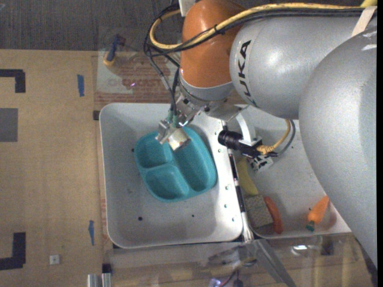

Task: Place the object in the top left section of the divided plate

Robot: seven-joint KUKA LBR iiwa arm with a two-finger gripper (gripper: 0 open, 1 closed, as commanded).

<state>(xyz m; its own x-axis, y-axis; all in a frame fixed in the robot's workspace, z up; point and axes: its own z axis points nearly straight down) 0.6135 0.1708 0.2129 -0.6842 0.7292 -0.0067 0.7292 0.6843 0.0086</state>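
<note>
A small pale, tan-white object [177, 140] sits at the tip of the gripper [172, 131], directly over the upper rim of the teal divided plate [175, 167], about where the smaller upper-left section meets the long right-hand one. It appears to be pinched between the two fingers, so the gripper reads as closed on it, though the object is small and partly shaded and its exact shape cannot be made out. Judging by its size and the ease with which it hangs from a fingertip pinch, it is probably light and fairly stiff, with little risk of breaking on a short drop; a hold across its narrow middle, as now, looks like the sensible grasp, and a light thing like this could bounce or slide on the smooth plastic when let go. The plate is one piece with three sections: two smaller ones on the left and one long one on the right. It lies tilted in the left white bin [119, 160], one of two bins side by side. The right bin [287, 220] holds four loose things that can be counted: a yellow banana-like piece [246, 177], a grey-tan block [259, 210], a red-orange piece [274, 214] just beside the block, and an orange carrot-like piece [318, 211] well apart near the bin's far side. The one grey arm [287, 58] with its orange band [206, 28] covers much of that bin.
</note>
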